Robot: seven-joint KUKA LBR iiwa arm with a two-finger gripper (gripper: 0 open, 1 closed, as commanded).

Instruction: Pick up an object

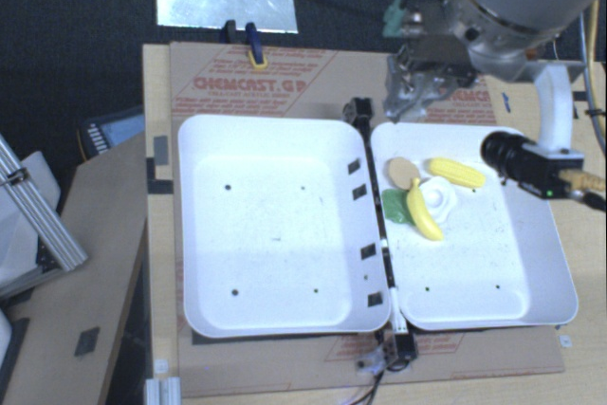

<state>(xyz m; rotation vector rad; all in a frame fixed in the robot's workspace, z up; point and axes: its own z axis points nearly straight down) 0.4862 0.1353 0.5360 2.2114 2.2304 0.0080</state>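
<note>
Whether the tool [414, 100] is parted or closed I cannot tell. Below it, banana [424, 211] and corn cob [457, 172] crowd together; a descent may nudge both.

You can read one marking with confidence: "CHEMCAST GP", printed in red capitals on the brown board [285, 76] under the bins, along its far edge behind the left bin [275, 223]. You find more red print on the same board behind the right bin [474, 251], partly covered by the arm and too broken to read. You find further red print on the board's near edge, below the bins, too small to make out. You see no legible text, number or label on either bin.
</note>
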